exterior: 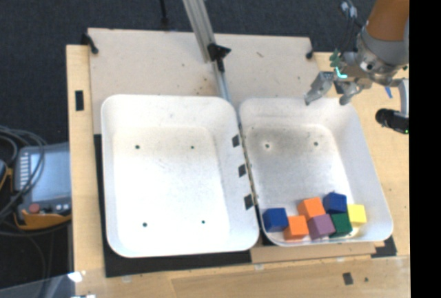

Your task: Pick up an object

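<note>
Several small coloured blocks lie bunched at the front edge of the right bin (358, 131): a blue one (275, 219), two orange ones (311, 207) (297, 226), a purple one (320, 225), a green one (341, 223), a darker blue one (335, 203) and a yellow one (357, 214). My gripper (332, 92) hangs above the bin's far right corner, well away from the blocks. Its two fingers are spread apart with nothing between them.
The left bin (110, 152) sits beside the right one, with black clips along the shared edge. A slanted aluminium bar (196, 7) rises from the bench behind the bins. A handheld control pendant (41, 186) and cables lie off the bench at left.
</note>
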### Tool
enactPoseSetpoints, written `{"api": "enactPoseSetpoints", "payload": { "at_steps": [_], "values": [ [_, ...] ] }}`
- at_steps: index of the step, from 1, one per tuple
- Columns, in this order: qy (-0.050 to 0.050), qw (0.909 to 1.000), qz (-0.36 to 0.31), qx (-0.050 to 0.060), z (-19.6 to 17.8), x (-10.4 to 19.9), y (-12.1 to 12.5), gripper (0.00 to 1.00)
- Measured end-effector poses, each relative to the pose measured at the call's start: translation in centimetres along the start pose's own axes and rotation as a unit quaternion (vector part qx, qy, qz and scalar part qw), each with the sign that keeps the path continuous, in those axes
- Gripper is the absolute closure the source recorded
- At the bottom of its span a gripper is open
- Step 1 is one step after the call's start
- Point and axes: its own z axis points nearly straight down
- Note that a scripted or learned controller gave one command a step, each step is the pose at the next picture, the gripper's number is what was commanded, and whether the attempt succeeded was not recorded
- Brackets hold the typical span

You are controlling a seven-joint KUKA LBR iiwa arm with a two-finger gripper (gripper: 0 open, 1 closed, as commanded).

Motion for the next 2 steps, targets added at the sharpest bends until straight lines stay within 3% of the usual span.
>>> {"api": "enactPoseSetpoints", "payload": {
  "at_steps": [1, 2],
  "values": [
    [-0.002, 1.0000, -0.001, -0.002, -0.3, -0.1, 0.1, 0.00],
    [-0.001, 1.0000, 0.001, 0.000, 4.8, -0.4, -1.0, 0.00]
  ]
}}
